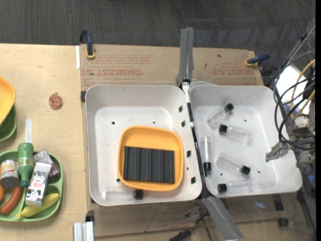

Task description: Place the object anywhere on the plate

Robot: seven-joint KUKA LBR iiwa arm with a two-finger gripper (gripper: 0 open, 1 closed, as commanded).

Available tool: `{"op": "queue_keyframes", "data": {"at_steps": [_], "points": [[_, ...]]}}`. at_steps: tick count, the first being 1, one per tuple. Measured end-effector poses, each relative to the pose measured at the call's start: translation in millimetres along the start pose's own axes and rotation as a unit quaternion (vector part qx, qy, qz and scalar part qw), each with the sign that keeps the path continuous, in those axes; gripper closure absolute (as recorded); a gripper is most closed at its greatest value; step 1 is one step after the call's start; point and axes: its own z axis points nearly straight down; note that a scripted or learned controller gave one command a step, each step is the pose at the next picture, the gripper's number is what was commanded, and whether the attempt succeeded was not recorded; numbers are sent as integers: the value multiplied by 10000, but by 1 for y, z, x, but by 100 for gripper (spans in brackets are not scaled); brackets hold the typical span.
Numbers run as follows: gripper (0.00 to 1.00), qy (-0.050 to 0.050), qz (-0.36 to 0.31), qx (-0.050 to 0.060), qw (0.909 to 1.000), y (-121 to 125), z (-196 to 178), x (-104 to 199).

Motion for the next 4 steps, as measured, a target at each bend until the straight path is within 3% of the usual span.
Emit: {"op": "queue_keyframes", "data": {"at_steps": [1, 2, 3, 4], "points": [[0, -8, -119, 14, 9999, 6, -139, 2], [0, -10, -1124, 4, 9937, 6, -122, 2], [0, -17, -2664, -7, 9639, -16, -24, -5], [0, -17, -3902, -11, 9207, -14, -3, -13]]}}
